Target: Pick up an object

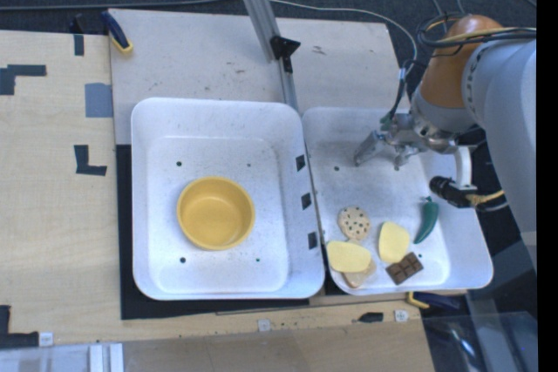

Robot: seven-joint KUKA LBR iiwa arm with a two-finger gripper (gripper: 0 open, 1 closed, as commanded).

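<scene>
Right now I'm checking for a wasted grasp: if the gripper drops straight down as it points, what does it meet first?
Most likely bare floor of the right bin. The gripper hangs over its upper part, and the cookie and other items lie nearer the camera. Depth is uncertain from this slanted view.

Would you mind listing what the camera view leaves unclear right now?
- Gripper: small and blurred above the right bin; open or shut cannot be told.
- Tan item: mostly hidden under a yellow piece.
- Arm: cut off by the right edge.
</scene>
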